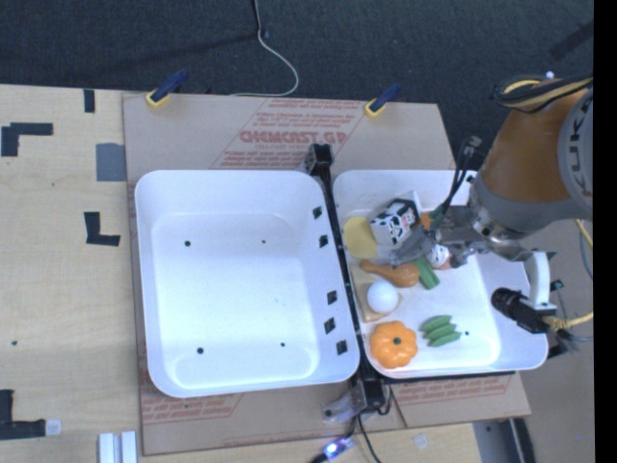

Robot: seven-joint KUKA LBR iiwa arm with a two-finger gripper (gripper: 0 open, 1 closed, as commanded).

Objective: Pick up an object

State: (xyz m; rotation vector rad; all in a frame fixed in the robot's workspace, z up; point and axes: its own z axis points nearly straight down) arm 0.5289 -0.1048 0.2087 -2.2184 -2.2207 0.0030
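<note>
Camera view: pumpkin (pixel 393 344), egg (pixel 382 298), beans (pixel 441 330) near fingers (pixel 416 249).

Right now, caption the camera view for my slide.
KUKA gripper down among toys in the right bin, near the cow; pumpkin at front.

We have one camera, fixed above bench (pixel 58 258), looking down at slant. Both bins fit in frame: left bin (pixel 231 278) near centre, right bin (pixel 482 355) toward right side. Far bench edge and dark floor (pixel 125 17) run along top, so we face away from near edge. Arm (pixel 535 162) enters from right. Moderate distance: we read whole bins and cardboard (pixel 280 133) under them, small items lack fine detail
</note>
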